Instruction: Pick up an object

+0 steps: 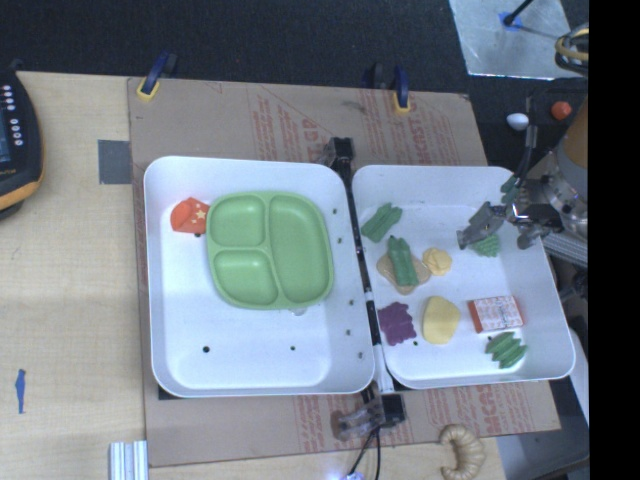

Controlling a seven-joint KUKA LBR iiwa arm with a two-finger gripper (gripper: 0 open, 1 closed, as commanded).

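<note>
Low over the right bin's (560,303) far right side, the end effector (487,230) has its dark fingers spread, with a small green piece (487,247) just under or beside the near fingertip; whether it sits between the fingers cannot be told, so nothing counts as held. That piece looks like the likeliest target.

Other candidates lie in the same bin: a green pod (380,221) near the left wall, a green bundle (401,262) on a tan piece toward the middle, a yellow lump (437,261) beside it, a purple cluster (396,322) and a larger yellow lump (441,320) nearer the front, a red box (496,314) to their right, and a green piece (506,350) in the front right corner. The left bin (180,348) holds a green tray (270,249) and a red item (188,216) at its far left.

To do this step well, I would centre the fingers so the small green piece lies squarely between them, descend until the tips nearly meet the bin floor, then close fully before lifting straight up. The piece is small and close to the bin's right wall, so a skewed approach may nudge it away or pinch only its edge.
</note>
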